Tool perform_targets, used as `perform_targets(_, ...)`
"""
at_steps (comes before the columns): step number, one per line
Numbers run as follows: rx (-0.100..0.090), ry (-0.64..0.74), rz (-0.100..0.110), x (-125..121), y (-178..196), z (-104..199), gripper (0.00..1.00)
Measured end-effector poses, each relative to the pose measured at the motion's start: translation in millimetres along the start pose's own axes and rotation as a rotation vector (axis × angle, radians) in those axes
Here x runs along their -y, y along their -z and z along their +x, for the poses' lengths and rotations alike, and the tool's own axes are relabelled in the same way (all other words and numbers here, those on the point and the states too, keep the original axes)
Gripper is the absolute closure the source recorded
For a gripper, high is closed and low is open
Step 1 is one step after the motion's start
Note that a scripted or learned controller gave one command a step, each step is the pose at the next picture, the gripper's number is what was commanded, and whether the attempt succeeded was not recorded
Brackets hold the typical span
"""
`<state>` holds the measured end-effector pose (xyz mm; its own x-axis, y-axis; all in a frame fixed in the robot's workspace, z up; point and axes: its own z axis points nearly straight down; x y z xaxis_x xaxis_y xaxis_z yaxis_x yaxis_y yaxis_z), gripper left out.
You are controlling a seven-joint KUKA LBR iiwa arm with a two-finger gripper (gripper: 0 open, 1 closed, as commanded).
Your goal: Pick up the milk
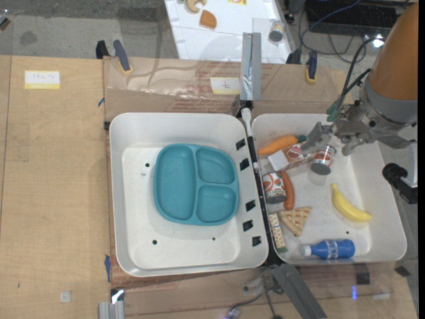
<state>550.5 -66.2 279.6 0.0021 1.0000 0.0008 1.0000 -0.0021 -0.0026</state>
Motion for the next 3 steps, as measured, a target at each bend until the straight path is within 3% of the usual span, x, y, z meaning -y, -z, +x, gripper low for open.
perform_targets(1, 0.001, -0.459, -0.001, -59.2, -38.9, 17.2, 0.0)
perform_targets(2, 0.0, -0.516, -0.001, -67.4, -189.5, -11.4, 0.0)
perform_targets(3, -0.001, -0.523, -0.001, -68.0, -180.1, -15.3, 1.0)
